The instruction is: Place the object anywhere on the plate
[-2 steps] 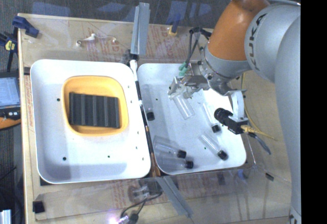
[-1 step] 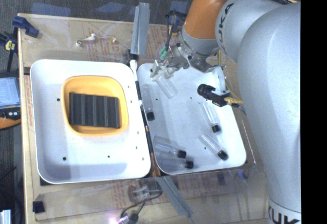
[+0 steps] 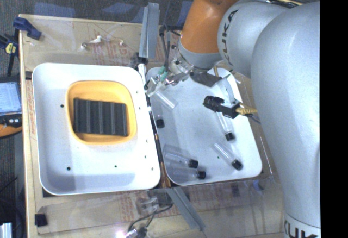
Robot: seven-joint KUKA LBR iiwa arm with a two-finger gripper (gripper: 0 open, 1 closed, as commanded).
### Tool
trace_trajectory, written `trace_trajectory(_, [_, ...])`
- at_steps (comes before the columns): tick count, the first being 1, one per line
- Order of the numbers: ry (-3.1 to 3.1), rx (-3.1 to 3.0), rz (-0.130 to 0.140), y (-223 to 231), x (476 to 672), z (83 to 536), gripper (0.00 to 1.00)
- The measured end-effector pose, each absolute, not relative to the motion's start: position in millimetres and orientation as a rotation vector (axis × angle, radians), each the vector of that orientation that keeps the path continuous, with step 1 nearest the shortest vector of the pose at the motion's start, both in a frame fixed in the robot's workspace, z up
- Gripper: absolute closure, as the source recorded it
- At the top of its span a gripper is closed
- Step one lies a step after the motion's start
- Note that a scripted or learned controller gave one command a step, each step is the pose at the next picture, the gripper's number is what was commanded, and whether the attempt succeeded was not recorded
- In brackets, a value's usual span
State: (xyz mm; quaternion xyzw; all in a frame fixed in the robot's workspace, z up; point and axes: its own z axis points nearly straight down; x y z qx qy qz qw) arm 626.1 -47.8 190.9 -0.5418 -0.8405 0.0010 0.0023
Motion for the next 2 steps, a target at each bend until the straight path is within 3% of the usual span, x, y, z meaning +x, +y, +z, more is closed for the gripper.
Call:
trace_trajectory(1, [-2.637, -1.7, 0.003, -48, 626.1, 191, 0.0])
trace_trajectory(2, [-2.587, -1.778, 0.003, 32, 589.7, 234, 0.0])
